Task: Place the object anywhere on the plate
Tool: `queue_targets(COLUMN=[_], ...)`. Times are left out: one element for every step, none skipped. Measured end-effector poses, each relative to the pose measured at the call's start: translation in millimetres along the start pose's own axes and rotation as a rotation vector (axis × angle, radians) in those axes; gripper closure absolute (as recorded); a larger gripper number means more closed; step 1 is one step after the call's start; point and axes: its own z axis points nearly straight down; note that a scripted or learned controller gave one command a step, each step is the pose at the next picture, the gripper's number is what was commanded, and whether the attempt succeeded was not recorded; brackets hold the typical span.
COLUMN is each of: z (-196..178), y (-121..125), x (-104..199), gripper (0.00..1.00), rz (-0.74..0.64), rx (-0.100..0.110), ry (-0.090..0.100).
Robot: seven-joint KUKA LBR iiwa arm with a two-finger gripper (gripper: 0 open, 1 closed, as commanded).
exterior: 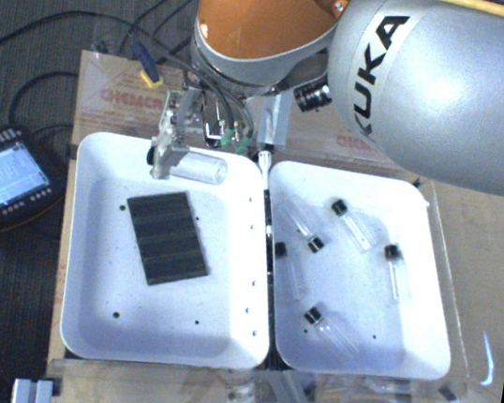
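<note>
The claw [175,157] grips a clear tube [202,168] over the left bin [93,247], carrying it; next, lower onto the dark plate [168,237] just below.

Arm [424,71] cut off at top; gripper [176,151] possibly partly hidden.

Open floor is left around the dark ribbed rectangular plate [169,237] in the left white bin [83,311]. The far rim is crowded by the gripper [177,148] and a clear plastic vial [202,168]. Four black-capped clear vials [355,224] are scattered across the right white bin [418,350].
</note>
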Motion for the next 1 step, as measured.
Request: queue_targets(z=[-61.6], y=[-47.9], x=[-24.9], gripper=[1.0], rz=[-0.027], rx=[0.0], ry=[-0.003])
